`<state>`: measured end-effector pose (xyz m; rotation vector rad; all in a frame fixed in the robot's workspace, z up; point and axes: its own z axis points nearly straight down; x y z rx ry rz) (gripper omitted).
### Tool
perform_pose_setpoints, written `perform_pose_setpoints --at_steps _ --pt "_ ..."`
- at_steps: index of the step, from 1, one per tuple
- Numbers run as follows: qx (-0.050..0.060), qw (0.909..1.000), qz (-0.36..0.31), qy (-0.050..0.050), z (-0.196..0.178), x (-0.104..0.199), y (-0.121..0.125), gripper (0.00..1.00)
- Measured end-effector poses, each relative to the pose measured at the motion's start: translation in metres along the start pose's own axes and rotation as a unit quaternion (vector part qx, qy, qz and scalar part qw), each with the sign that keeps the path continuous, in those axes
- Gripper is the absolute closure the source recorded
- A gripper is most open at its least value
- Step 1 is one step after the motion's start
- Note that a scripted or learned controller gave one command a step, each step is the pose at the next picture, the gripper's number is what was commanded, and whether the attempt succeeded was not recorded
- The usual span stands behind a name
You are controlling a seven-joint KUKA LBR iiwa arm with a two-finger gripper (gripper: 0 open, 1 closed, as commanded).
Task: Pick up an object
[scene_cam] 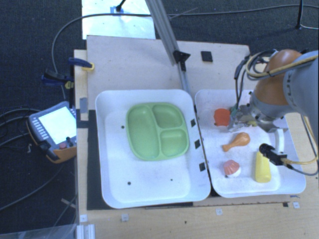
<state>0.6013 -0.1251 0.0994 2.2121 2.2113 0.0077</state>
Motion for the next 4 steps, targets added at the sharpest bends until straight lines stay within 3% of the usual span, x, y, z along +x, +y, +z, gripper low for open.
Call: perform_pose_setpoints --at_steps 1,3,4 --pt "0.003 1.0000 -0.002 0.002 -0.048 -0.002 0.011 1.00" --pt "0.003 1.0000 -0.003 0.002 -0.171 -0.006 0.009 1.00" --pt "0.006 1.0000 -0.005 0.004 -0.159 0.037 0.014 1.00"
